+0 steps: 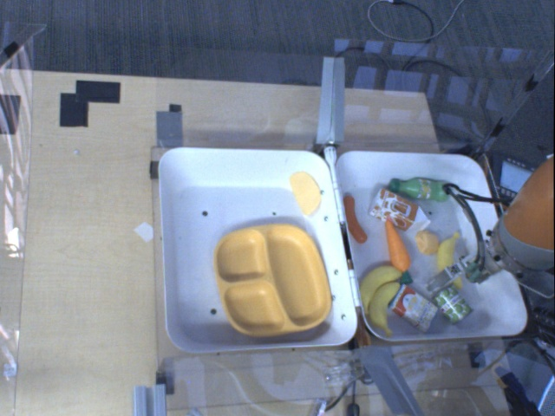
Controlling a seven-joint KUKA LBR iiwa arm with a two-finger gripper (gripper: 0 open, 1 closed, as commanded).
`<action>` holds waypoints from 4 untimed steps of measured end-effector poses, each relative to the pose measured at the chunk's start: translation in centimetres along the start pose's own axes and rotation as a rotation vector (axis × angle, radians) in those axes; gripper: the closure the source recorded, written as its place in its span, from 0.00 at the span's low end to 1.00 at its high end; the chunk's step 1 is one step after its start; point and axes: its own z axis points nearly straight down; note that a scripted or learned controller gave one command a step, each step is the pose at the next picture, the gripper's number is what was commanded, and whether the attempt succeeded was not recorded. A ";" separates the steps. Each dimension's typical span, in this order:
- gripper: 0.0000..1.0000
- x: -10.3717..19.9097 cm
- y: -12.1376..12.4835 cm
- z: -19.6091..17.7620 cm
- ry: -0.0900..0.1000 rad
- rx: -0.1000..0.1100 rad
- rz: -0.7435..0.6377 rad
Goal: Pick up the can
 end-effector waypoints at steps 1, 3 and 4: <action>0.00 0.7 0.4 -0.1 -0.004 -0.002 -0.239; 0.00 9.0 14.7 -9.5 0.007 0.006 0.003; 0.00 3.6 13.4 -20.4 0.005 0.003 -0.365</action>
